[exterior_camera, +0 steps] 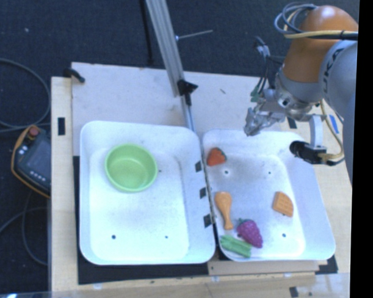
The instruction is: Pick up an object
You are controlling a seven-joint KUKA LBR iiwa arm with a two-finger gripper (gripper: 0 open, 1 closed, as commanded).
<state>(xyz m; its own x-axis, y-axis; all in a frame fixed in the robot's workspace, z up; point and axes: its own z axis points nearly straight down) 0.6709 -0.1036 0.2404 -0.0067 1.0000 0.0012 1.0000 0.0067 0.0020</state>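
Camera view shows your gripper (255, 126) poised over the right bin's (307, 180) far rim, carrying nothing, finger state unclear, likely approaching the toy strawberry (216, 156).

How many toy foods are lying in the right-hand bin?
5, all in the right bin: strawberry at the far left corner, drumstick by the left wall, grapes and green pod near the front, bread at the right. None seems hidden.
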